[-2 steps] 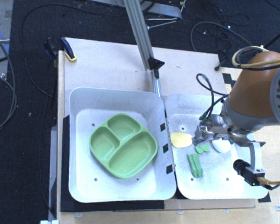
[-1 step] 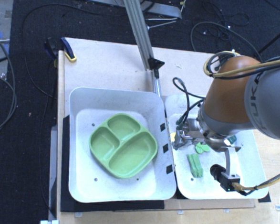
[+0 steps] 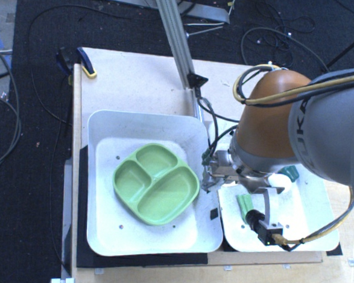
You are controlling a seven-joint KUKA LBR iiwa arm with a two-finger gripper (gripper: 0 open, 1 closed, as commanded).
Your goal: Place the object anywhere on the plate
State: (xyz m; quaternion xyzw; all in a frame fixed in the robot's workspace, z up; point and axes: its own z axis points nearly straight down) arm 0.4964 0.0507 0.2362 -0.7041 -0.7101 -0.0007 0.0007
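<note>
You are looking at a robotics lab, not a home or kitchen. The bench (image 3: 139, 81) is a plain pale board set on a dark carpet (image 3: 31, 158), and loose black cables (image 3: 23, 91) trail across that floor on the left and at the top. An aluminium strut (image 3: 175, 35) slants up from the bench to a metal base (image 3: 156, 2). 2 white bins (image 3: 105, 133) sit side by side on it, and a grey arm (image 3: 323, 130) with an orange band (image 3: 273, 99) carries its own wiring.
</note>
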